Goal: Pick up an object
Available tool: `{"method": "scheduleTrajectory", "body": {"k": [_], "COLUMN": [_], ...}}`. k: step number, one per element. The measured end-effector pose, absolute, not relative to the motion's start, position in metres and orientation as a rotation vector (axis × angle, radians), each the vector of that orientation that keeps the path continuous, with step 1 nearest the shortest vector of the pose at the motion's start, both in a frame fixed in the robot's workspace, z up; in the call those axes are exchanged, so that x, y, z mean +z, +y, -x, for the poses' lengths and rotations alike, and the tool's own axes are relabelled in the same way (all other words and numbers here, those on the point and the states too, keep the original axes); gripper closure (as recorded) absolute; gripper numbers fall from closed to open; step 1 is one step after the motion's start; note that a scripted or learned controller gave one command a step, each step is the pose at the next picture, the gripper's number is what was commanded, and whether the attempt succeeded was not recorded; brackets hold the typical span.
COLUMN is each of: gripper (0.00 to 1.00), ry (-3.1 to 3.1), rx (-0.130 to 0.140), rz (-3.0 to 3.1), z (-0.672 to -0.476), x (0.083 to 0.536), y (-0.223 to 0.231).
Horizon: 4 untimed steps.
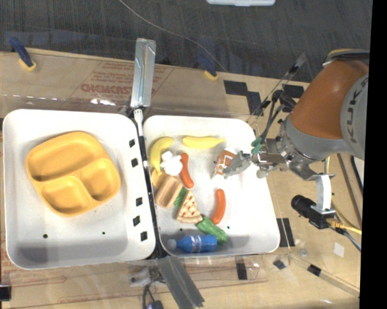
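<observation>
The right bin (258,205) is crowded with toy food. The gripper (234,166) is poised at its right side; whether it is spread cannot be told. Just beside it, the small orange-and-white piece (223,160) is judged light, rigid, best pinched across.

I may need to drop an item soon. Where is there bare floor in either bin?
Left bin: open floor below the yellow tray, along the near wall. Right bin: a bare strip right of the sausage, up to the right wall. Its left half is crowded: bananas, pizza slice and blue bottle lie packed together.
</observation>
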State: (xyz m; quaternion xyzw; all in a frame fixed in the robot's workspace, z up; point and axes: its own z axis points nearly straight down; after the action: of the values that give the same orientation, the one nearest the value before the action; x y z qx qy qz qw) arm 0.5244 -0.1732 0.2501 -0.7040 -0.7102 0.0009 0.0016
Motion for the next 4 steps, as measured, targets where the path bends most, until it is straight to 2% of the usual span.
{"method": "scheduleTrajectory", "body": {"k": [1,2,3,4], "gripper": [0.00,0.00,0.00,0.00], "ry": [-2.000,-1.985,-1.601,-1.515], "rx": [0.002,0.010,0.001,0.000], "rz": [2.424,2.421,2.699,2.750], "z": [-0.556,-0.489,-0.510,-0.502], "x": [0.276,0.111,0.092,0.151], "y": [-0.205,-0.195,-0.153,-0.167]}}
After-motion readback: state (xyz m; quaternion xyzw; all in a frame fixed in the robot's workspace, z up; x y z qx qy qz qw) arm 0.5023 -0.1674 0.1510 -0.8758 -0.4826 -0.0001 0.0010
